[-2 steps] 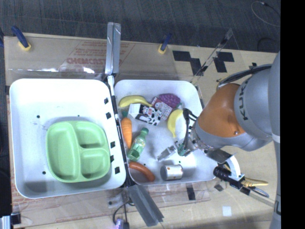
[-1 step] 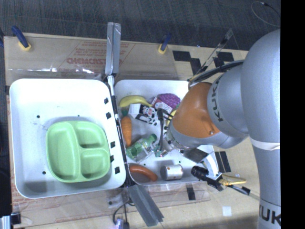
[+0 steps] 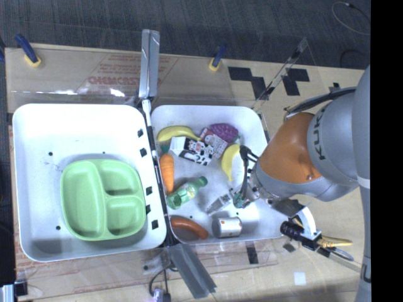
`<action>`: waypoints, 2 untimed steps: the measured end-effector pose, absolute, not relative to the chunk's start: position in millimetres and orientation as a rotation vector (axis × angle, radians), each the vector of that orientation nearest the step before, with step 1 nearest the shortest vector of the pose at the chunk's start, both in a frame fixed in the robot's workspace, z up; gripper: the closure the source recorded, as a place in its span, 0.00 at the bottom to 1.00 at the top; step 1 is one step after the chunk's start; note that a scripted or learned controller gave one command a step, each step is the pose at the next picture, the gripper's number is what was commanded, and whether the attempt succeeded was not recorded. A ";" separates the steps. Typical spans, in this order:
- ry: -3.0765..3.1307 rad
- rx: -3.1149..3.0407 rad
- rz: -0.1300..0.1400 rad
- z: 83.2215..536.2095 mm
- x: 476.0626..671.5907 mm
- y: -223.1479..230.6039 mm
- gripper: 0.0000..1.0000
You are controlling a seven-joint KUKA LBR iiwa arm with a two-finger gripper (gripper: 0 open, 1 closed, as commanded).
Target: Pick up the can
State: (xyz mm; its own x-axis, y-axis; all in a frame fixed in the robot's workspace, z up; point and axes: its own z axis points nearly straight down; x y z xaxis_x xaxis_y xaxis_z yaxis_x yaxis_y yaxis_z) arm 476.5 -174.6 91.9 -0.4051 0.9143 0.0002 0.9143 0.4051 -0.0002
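The tool (image 3: 239,198) hangs low inside the right bin (image 3: 255,115), its dark tip just above the bin floor near the right wall, with the orange band of the arm (image 3: 286,156) bulking over it from the right. Whether it is released or clenched I cannot tell; its tip is too small and dark. Nothing visibly sits in its grip.

Just below and slightly left of the tool lies the can (image 3: 227,226), on its side near the bin's front edge, silver and apart from the tip. The tool seems placed for a short drop onto it.

Around the can the clutter is close: a sausage (image 3: 187,228) to its left, a green bottle (image 3: 184,192) above that, a carrot (image 3: 167,172) by the divider, and bananas (image 3: 230,159) further back. The left bin (image 3: 25,168) holds a green tray (image 3: 104,199).
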 end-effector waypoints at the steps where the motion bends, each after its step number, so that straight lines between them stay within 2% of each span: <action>1: -2.641 -1.693 0.001 90.7 476.1 -129.3 0.00; 2: -2.526 -1.865 0.001 91.5 501.6 -171.2 0.00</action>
